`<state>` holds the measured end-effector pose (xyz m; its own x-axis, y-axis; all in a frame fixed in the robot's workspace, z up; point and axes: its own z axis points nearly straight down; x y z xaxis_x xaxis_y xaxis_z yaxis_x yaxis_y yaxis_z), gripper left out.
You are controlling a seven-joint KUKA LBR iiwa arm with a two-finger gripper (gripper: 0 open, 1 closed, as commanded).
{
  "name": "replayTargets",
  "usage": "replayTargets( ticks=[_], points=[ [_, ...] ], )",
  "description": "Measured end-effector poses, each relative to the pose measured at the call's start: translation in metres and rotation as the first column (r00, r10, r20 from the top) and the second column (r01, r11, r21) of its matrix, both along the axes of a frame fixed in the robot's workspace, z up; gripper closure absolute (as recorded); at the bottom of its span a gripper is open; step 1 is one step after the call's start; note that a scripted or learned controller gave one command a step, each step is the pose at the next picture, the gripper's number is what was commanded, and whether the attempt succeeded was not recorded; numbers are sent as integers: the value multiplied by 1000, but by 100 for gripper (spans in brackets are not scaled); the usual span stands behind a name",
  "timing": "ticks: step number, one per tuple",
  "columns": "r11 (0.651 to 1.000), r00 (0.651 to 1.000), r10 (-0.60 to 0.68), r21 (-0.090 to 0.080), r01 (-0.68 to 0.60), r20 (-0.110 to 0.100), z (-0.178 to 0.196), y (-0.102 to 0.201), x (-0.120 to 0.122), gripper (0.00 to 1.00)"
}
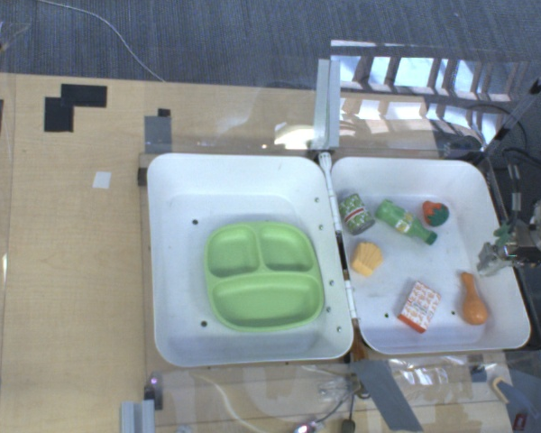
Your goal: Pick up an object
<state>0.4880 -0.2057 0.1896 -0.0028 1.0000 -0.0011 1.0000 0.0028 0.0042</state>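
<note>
Gripper at the right bin's right edge, jaw state unclear; nearby orange squash toy looks light, smooth, graspable at its neck

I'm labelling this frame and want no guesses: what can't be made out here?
- Gripper, camera view: small and blurred at the right bin's edge; finger state unreadable.
- Can and small box: print too small to read.
- Arm: cut off by the right frame edge.

I log this as a robotics lab: wooden bench, two white bins, black marker patches, loose cable.
</note>
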Motion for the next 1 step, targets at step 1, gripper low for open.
replayTargets(
  ticks=[1],
  points=[
    [1000,1000,0,1,0,-1,-40,0,0,100]
  ],
)
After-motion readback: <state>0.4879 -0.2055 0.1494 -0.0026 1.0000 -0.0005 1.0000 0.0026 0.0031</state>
